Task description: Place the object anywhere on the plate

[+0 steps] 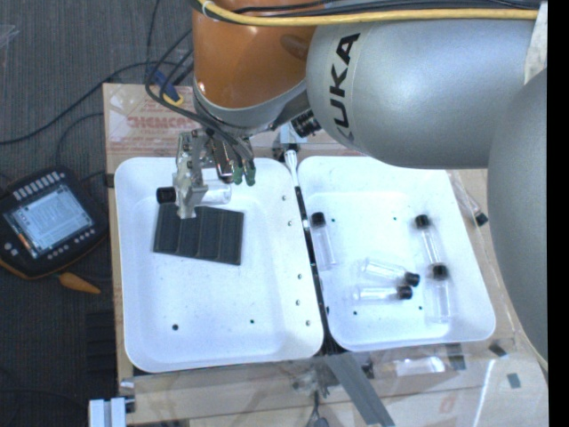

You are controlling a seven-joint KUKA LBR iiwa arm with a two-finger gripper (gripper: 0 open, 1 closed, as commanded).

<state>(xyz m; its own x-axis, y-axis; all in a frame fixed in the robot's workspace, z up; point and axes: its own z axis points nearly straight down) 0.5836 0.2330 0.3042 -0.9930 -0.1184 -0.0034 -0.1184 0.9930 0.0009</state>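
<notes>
Over the left bin (222, 318): claw (188, 205), poised at the back left corner of the dark ribbed plate (201, 237). Whether it is spread or pressed together cannot be told, nor whether it carries anything.
Plate: flat on the bin floor.
Right bin (382, 198): several clear tubes (322, 238) with black caps, scattered, well apart from the plate.
Handling note: if a tube is carried, move toward the plate's middle, lower close, and release along the ribs so it is less likely to roll off.
</notes>
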